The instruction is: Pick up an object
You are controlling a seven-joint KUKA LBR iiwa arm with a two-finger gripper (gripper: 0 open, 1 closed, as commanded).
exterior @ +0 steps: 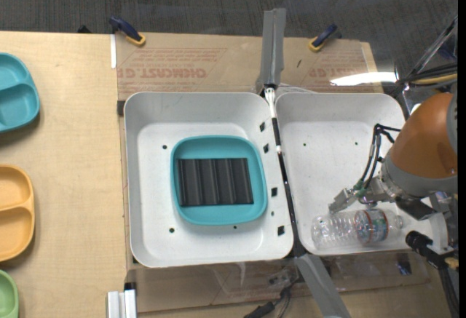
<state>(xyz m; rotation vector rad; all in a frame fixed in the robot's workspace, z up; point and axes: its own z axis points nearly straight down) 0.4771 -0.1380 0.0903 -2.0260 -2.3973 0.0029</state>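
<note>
A grey arm with an orange band is reaching into the right white bin (320, 120); its gripper (357, 200) is hovering low, though whether its fingers are spread or closed cannot be told; a clear plastic bottle (353, 228) is lying on its side just below the fingers; a teal tray (218, 216) is sitting in the left bin (145, 178), well apart to the fingers' left.

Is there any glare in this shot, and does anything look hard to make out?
In the camera view, a bright streak of glare crosses the cardboard behind the right bin; the clear plastic bottle at that bin's front edge is see-through and faint against the white; the teal tray in the left bin is evenly lit and sharp.
</note>
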